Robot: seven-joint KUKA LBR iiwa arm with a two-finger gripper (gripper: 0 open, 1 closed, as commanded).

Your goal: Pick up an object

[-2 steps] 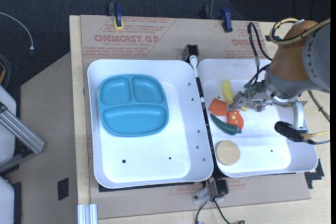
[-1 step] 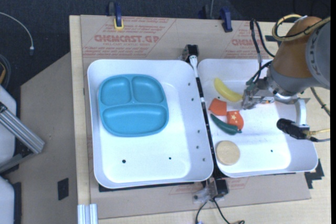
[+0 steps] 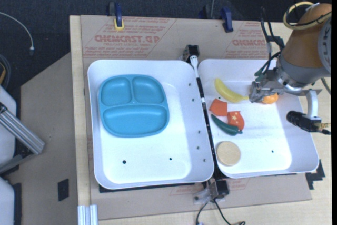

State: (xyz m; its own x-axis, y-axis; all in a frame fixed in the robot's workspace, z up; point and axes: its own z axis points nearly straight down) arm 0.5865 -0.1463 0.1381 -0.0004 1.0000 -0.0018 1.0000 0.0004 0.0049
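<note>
Camera view, one moment, contents listed outward from the gripper. Gripper: low over the far part of the right bin, at the end of the grey arm with its orange band; whether it is open or closed cannot be told, and nothing can be seen held in it. Item 1, small orange round object: directly against the gripper on its right-hand side, partly hidden under it, resting on the bin floor; whether the two actually touch cannot be told. Item 2, yellow banana: just left of the gripper, lying at a slant, its nearer tip close to the gripper. Item 3, orange-red block: left of the gripper and a little nearer the camera, just below the banana. Item 4, red pepper piece: nearer the camera than the gripper and to its left, beside the block. Item 5, green chilli: alongside the red pepper piece, touching or overlapping its lower edge. Item 6, tan round disc: well apart from the gripper, towards the near left corner of the right bin. Item 7, blue divided plate: far left of the gripper, lying flat in the left bin. Both bins sit side by side on a printed brown board.
</note>
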